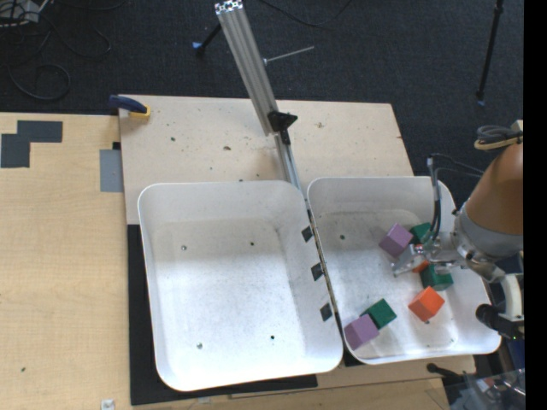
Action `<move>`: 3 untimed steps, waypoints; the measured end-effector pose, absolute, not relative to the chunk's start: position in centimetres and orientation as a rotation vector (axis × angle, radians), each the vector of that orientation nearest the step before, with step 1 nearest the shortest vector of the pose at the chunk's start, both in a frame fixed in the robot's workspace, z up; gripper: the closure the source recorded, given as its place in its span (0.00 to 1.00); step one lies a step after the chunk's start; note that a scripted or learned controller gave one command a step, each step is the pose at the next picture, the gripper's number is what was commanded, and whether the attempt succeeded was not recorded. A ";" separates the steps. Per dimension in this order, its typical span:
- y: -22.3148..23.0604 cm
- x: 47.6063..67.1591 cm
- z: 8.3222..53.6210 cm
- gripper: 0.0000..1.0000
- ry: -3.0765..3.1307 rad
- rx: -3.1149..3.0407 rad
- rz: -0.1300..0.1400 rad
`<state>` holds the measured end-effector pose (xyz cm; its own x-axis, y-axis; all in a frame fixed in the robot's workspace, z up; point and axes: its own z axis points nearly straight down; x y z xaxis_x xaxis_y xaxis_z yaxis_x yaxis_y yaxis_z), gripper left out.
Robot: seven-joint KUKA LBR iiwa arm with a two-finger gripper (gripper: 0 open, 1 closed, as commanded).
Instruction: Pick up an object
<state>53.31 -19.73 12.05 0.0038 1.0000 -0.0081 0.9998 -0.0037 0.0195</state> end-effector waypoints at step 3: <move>-20.2 53.6 23.8 1.00 2.222 2.217 0.003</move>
<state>53.58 -20.19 23.78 -0.0022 1.0000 -0.0010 1.0000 0.0022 0.0032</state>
